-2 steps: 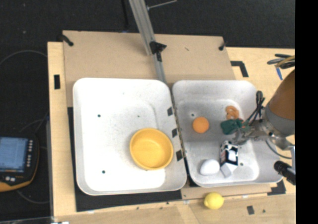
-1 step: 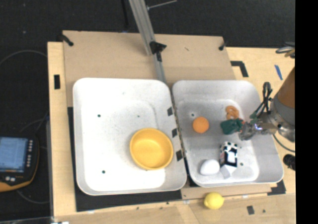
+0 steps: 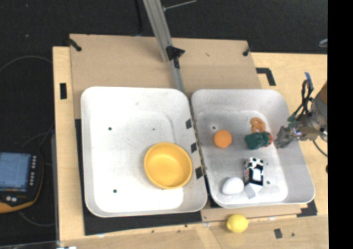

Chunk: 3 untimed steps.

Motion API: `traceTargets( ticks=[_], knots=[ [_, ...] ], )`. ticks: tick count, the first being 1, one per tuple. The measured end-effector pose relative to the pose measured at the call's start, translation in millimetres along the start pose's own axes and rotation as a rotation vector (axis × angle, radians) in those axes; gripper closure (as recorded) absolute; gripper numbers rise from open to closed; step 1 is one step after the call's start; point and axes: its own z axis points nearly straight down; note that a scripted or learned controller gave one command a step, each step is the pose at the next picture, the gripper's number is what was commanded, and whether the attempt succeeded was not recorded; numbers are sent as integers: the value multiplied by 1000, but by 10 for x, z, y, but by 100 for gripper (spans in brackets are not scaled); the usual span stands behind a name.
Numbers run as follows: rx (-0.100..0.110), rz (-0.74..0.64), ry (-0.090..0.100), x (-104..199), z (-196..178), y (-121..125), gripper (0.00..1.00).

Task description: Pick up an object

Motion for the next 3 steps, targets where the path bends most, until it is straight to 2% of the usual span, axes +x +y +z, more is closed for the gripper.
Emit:
traceTargets(
  ticks=[1, 2, 3],
  knots=[
    [-1, 0, -1, -63, -593, 95, 100],
    [6, -4, 3, 505, -517, 261, 100],
    [6, 1, 2, 934, -569, 438, 100]
  ],
)
